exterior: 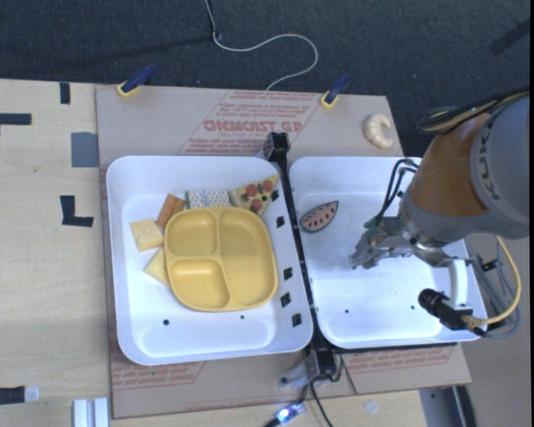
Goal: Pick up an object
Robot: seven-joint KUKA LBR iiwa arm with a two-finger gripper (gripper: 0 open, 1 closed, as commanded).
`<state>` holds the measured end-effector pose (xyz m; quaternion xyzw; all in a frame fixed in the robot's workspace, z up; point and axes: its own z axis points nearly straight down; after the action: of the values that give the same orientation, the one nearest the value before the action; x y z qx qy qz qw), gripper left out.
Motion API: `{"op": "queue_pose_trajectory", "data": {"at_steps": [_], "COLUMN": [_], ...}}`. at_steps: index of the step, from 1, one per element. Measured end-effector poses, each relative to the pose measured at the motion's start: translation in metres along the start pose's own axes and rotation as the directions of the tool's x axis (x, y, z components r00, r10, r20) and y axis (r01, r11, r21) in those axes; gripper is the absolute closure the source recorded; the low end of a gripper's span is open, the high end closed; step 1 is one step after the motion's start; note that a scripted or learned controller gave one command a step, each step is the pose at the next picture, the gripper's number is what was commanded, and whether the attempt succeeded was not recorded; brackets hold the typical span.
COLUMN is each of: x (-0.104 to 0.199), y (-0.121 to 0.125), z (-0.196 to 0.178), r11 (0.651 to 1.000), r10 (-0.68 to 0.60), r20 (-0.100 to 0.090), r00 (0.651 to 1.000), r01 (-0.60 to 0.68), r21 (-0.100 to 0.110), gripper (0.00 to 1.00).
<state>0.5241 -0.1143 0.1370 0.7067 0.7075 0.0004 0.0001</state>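
- The grey arm with its orange band reaches in from the right, and its two-finger gripper (367,254) hangs low over the right shallow white plastic bin (374,323), near the middle of that bin's floor.
- Whether the jaws stand apart or together cannot be told at this angle; nothing shows between them.
- A flat watermelon-slice toy (319,216), red with a dark green rind, lies on the same bin's floor, up and to the left of the jaws, near them but clearly apart.
- Well to the left of the jaws, past the divider, the left shallow white plastic bin (129,265) holds a yellow plastic plate with three compartments (221,258).
- Small flat food toys poke out around that plate's top and left edges, among them a pizza-slice toy (256,191) and a pale square cracker toy (146,234).
- A small cream-coloured curved object (380,130) rests on the cardboard above the right bin, up from the jaws and outside both bins.
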Motion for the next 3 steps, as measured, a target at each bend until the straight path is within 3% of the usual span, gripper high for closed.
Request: {"op": "queue_pose_trajectory", "data": {"at_steps": [1, 2, 3], "x": [-0.001, 0.000, 0.054], "y": [0.007, 0.007, 0.016], "z": [-0.061, -0.089, -0.093], "r11": [1.000, 1.000, 1.000], "r10": [-0.001, -0.001, -0.006], "r20": [0.001, 0.000, -0.001], "r00": [1.000, 1.000, 1.000], "r01": [0.001, 0.001, 0.006], "r21": [-0.003, -0.001, 0.002], "gripper": [1.00, 1.00, 1.00]}}
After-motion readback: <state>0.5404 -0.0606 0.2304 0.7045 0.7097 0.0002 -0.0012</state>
